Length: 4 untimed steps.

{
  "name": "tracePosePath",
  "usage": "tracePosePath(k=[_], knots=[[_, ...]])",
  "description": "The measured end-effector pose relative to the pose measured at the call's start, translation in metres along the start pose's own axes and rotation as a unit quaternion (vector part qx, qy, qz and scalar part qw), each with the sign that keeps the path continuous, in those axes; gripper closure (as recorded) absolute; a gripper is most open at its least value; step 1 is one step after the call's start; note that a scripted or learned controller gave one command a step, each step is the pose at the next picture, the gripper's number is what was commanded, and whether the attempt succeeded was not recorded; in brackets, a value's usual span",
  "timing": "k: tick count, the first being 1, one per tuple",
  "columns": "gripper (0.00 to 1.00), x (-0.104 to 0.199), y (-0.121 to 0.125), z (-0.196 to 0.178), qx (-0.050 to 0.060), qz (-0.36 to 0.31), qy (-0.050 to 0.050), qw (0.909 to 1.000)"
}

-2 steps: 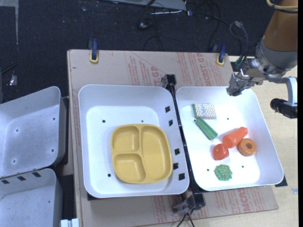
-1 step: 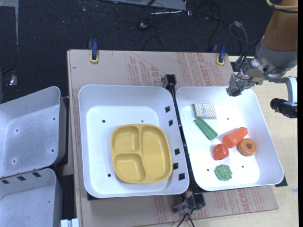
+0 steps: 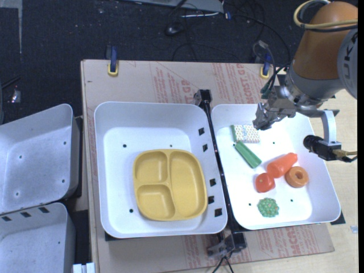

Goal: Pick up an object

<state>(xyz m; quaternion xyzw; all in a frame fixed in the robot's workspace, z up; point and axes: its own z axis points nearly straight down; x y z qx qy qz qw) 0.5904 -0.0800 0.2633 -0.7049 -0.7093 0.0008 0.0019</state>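
The right white bin holds several small items: a white-green dotted block, a green stick, an orange carrot-like piece, a red tomato-like piece, an orange ring and a green knobbly ball. My gripper hangs over the bin's back edge, just right of and above the dotted block. Nothing shows between its fingers.
The left white bin bears a yellow three-compartment plate. Both bins rest on a brown board with clamps at the back. Folded white bins lie at the far left. Cables trail on the dark floor behind.
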Motion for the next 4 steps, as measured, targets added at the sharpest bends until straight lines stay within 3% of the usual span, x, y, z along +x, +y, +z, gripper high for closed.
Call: tracePosePath(k=[1, 4], knots=[[1.00, 0.050, -0.017, 0.015, 0.000, 0.000, 0.000, 1.0000], [1.00, 0.180, -0.107, 0.042, 0.000, 0.000, 0.000, 1.0000]])
